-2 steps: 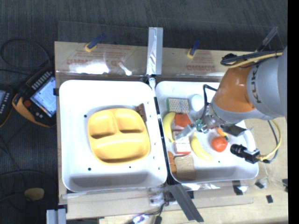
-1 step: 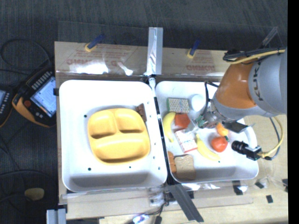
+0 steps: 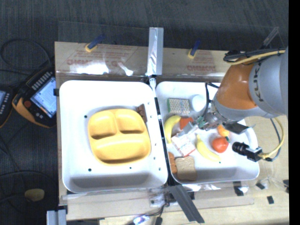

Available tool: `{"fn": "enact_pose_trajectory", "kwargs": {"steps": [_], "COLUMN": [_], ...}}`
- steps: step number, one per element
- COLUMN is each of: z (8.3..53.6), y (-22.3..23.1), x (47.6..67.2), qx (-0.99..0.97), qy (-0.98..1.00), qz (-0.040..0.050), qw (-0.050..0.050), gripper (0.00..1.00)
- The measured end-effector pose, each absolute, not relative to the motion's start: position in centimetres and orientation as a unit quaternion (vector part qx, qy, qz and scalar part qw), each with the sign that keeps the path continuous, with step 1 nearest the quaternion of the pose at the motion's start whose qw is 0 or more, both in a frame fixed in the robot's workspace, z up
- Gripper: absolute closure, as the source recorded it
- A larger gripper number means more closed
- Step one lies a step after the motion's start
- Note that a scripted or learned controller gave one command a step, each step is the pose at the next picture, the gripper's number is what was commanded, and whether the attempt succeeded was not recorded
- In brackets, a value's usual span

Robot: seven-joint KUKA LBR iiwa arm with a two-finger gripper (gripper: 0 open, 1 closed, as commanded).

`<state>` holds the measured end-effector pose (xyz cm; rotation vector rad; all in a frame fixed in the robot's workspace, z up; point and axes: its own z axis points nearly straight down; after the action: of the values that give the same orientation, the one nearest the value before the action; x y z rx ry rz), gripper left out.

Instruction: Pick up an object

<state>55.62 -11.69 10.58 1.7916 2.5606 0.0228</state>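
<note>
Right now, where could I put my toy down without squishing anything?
The left bin has bare white floor all around the yellow tray, widest along its left wall and front edge. The right bin is crowded: bananas, a tomato, bread and packets, with the gripper over them.

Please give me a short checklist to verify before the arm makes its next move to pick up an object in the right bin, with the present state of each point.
1. Gripper is above the right bin: ok.
2. Graspable objects lie near it, such as the tomato and the banana: ok.
3. An object is seen between the fingers: cannot tell, the wrist covers them.
4. Objects are apart enough for a clean grasp: not ok, the white packet, the bread slice and the fruit lie crowded.
5. The yellow tray rests in the left bin, away from the arm: ok.
</note>
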Motion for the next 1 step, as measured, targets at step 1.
{"fn": "enact_pose_trajectory", "kwargs": {"steps": [1], "z": [9.40], "y": [-13.43], "x": [51.14], "qx": [0.555], "qy": [0.831], "qz": [0.0056], "qw": [0.010], "gripper": [0.00]}}
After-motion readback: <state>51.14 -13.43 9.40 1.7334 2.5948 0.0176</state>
